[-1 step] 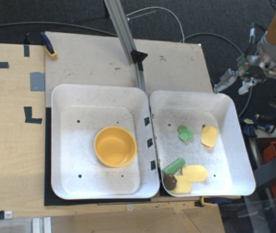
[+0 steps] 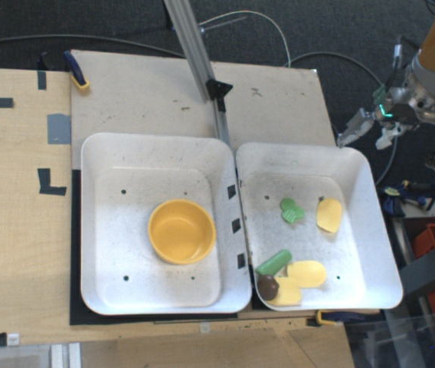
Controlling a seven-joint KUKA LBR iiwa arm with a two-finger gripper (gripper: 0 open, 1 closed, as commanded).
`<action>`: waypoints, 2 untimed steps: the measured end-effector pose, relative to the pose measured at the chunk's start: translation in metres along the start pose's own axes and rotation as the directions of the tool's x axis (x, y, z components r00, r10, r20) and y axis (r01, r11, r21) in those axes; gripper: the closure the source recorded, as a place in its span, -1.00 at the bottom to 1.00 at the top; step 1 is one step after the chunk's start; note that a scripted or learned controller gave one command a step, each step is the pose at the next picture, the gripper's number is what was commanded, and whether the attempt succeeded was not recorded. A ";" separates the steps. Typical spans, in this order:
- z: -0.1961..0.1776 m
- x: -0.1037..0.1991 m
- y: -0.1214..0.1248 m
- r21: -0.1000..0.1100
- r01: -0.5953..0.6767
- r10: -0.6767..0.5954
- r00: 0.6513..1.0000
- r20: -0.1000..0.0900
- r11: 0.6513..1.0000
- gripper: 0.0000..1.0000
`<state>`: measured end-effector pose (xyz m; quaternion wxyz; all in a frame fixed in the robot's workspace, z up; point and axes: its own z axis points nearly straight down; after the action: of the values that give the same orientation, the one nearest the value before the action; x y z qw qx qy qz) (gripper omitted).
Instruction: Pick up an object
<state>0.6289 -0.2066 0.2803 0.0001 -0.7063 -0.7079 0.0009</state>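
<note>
You get even, bright overhead light; the white bins (image 2: 309, 163) look slightly washed out, shadows stay soft, and edges blur mildly.

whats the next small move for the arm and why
Probably swing the gripper left and down over the right bin. It hangs outside that bin's upper right corner, while the nearest loose piece, the yellow piece, lies inside with open floor around it.

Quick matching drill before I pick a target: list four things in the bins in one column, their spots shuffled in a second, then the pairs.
1. yellow bowl
2. small green piece
3. brown piece
4. gripper

A. right bin, near its middle
B. above the right bin's far right corner
C. left bin
D. right bin, near front left corner

Pairs: 1-C, 2-A, 3-D, 4-B
</note>
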 end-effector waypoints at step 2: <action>0.116 0.005 -0.003 0.006 0.000 0.000 1.000 -0.002 1.000 -1.00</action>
<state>0.6259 -0.2019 0.1640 0.0030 -0.7064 -0.7078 0.0023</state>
